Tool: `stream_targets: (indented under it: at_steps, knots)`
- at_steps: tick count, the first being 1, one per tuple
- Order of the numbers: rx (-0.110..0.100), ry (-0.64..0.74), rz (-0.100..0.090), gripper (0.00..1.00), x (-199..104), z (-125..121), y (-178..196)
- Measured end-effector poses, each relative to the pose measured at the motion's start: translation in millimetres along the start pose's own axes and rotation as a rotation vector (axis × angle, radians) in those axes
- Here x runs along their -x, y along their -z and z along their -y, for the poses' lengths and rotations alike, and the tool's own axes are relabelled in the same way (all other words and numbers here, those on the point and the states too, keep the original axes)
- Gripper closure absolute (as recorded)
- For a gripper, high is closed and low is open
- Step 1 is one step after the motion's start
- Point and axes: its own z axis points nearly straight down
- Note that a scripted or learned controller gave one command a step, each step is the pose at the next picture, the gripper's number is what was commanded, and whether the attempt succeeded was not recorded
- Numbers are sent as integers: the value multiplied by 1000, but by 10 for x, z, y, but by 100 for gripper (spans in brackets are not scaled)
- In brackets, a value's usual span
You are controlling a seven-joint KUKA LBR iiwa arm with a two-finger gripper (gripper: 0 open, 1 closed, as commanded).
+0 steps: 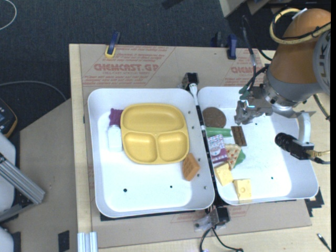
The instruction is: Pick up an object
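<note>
My gripper [242, 115] hangs over the right bin [294, 188], near its upper middle. Just below it lies a small brown bar [239, 136], and a round brown cookie [214, 117] sits to its left. Lower down are a green and white packet [217, 140], a pizza slice [231, 154], a yellow cheese wedge [223, 174] and a yellow cube [242, 188]. I see nothing between the fingers.
The left bin [147, 198] holds a yellow divided plate [154, 132], a purple item [115, 116], a white bottle [114, 139] and a tan bread piece [191, 167]. A black cylinder [292, 145] on the arm reaches over the right bin's right side.
</note>
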Motion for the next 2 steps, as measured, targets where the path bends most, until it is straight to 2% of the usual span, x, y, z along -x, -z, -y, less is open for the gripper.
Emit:
stream_targets:
  at_steps: [1,2]
  knots:
    - [-1,-1,1,100,65,-106,-82]
    - [-8,-1,-2,100,11,-24,-214]
